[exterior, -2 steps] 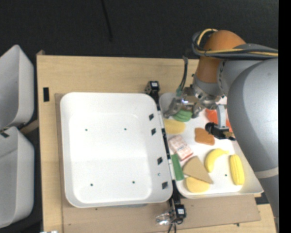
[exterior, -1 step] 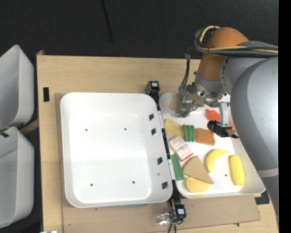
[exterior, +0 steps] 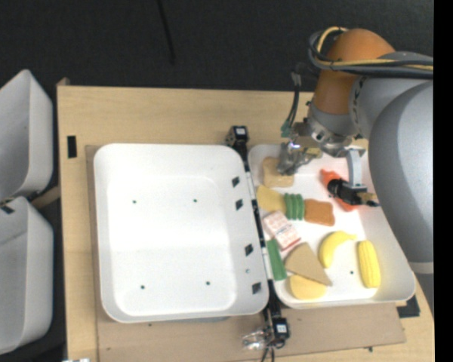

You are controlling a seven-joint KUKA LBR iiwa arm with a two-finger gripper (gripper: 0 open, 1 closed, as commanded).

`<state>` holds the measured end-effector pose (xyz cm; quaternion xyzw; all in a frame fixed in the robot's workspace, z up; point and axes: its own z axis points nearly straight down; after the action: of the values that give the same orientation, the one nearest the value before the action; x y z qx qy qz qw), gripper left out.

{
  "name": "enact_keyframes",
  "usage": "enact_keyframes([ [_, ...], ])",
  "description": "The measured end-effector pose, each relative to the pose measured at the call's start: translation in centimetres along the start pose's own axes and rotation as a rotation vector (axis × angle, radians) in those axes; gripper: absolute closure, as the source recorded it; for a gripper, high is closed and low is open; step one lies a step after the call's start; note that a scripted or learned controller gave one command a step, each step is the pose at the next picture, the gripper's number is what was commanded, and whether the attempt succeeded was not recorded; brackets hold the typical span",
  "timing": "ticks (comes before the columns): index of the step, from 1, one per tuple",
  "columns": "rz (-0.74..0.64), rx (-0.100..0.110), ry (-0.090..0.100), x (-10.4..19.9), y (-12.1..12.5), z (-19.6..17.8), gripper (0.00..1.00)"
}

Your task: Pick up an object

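Near edge of bench: bare wood of the bench (exterior: 79,330), with two white bins on it side by side.
Left bin: the left bin (exterior: 166,232) is well apart from the gripper and plays no part in this step.
Right bin, near end: the right bin (exterior: 341,279) has a corn cob (exterior: 368,263) by its right wall, a banana (exterior: 336,246) just beside it, and a wedge (exterior: 308,262) overlapping a yellow slice (exterior: 308,288). A green stick (exterior: 275,259) lies along the left wall.
Right bin, middle: a packet (exterior: 281,230), an orange piece (exterior: 319,213), a green ribbed piece (exterior: 294,206) and a pale yellow piece (exterior: 269,199) are crowded close together, some touching.
Right bin, far end: a red piece (exterior: 334,181) lies toward the right, and a tan block (exterior: 276,174) sits in the far-left corner.
Gripper: the gripper (exterior: 291,157) is low over the far side of the tan block. Whether it is apart, together or clamped on the block cannot be told at this size.
Step in hand: probably the descent or grasp on the tan block, with no lift showing yet.
Next move: get a firm grip on the block alone, then rise straight up. The bin wall and the pale yellow piece are close by and could be snagged.
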<state>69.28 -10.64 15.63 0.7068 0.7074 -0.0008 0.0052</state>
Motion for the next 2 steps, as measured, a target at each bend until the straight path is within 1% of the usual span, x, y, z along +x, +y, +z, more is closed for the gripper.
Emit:
enact_keyframes([
  [2, 0.0, 0.002, 0.003, 0.9, -0.1, -9.0, 1.0],
])
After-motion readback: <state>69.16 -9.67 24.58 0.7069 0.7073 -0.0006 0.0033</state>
